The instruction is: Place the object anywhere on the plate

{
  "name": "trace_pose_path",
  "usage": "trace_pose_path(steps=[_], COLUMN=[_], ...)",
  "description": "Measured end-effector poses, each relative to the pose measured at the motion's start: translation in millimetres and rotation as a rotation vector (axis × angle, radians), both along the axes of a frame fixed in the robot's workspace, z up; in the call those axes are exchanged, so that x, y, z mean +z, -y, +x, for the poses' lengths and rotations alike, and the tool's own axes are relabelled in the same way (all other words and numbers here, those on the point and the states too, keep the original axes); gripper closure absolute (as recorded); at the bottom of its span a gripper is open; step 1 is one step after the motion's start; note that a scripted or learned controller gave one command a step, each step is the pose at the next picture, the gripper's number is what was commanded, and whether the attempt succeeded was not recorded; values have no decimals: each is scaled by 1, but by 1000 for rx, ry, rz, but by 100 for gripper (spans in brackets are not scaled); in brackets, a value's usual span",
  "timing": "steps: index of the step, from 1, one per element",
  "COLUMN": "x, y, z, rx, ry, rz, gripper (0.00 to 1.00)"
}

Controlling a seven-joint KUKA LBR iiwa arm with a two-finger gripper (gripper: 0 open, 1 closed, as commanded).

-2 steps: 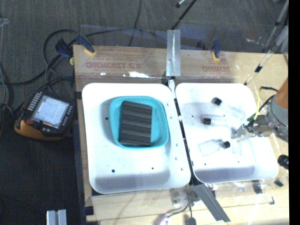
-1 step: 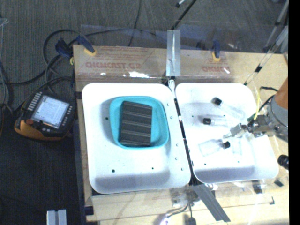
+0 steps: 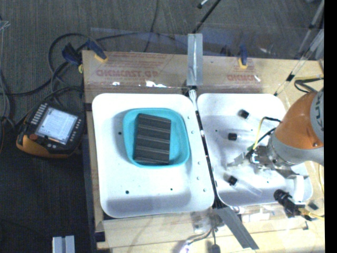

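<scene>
From above, a wooden bench [image 3: 158, 70] with printed lettering stands on dark ribbed carpet, cables trailing over the floor; a yellow-edged pendant [image 3: 51, 128] with a lit screen lies at the left. Two glossy white bins sit side by side; the left bin [image 3: 147, 196] holds a teal plate [image 3: 181, 141], squarish with rounded corners, and on it lies the object [image 3: 152, 138], a dark grey ridged slab, roughly rectangular and matt. The right bin [image 3: 247, 101] has small black studs; the grey, orange-banded arm [image 3: 300, 128] reaches over it, the gripper [image 3: 251, 158] low near the bin's middle; whether its jaws are open or closed cannot be told.
</scene>
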State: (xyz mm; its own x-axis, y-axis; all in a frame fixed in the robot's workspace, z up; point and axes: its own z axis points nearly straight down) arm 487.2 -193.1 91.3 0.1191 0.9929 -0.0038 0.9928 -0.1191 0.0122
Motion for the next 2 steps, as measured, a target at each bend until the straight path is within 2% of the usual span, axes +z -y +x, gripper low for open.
trace_pose_path(steps=[1, 2], x=[117, 86], y=[26, 27], z=[30, -4], rx=[92, 62], ry=[-12, -16], rz=[1, 4], gripper=[0, 0])
